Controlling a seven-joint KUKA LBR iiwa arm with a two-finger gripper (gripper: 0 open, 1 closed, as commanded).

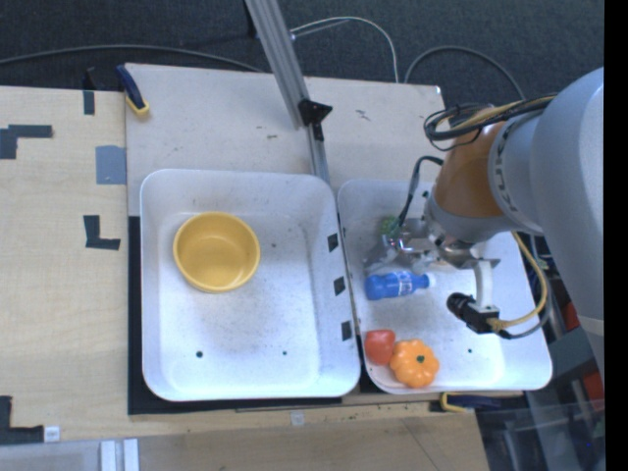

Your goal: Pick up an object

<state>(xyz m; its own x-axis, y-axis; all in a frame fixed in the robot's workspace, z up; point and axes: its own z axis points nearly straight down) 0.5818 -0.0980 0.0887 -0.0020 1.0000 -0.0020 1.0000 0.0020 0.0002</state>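
In the right bin a blue bottle lies on its side near the middle. A red tomato-like piece and an orange pumpkin rest at the bin's front left corner. A small green item peeks out beside the wrist. My gripper reaches down into the right bin just behind the blue bottle, close above it. The grey arm with its orange band covers the bin's back right part.
The left bin holds a yellow bowl at its back left. A slanted metal rail crosses the bench behind the bins. Black cables loop off the wrist over the right bin.
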